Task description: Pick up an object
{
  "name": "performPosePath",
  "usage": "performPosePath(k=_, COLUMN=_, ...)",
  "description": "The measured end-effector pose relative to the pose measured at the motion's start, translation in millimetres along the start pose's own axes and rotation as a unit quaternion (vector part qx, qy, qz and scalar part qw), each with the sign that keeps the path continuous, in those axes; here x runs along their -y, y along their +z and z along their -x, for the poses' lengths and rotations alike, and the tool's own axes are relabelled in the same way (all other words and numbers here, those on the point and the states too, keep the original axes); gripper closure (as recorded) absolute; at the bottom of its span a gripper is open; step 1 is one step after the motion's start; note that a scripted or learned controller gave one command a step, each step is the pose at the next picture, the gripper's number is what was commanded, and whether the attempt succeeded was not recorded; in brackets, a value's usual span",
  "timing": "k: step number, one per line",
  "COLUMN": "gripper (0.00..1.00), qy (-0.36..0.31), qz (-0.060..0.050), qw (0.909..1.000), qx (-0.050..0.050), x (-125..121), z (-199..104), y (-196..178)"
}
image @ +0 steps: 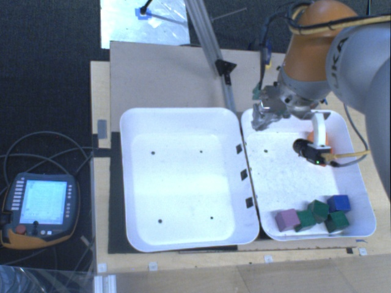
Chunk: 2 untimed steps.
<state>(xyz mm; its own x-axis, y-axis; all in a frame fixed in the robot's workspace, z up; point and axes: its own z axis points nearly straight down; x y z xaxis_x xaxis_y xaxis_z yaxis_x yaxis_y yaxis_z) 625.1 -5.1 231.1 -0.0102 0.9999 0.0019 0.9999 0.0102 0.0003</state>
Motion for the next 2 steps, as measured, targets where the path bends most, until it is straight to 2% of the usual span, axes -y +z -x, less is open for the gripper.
performPosePath(k=1, gripper=1.0, qy=0.001, qz=-0.001, qw=1.0, qx=0.0, x=16.6, z=-45.1, y=8.7)
performPosePath(k=2, gripper=1.0, qy=-0.001, qz=0.0, qw=1.0, qx=-0.001, x=40.0, z=-101.7, y=-0.9)
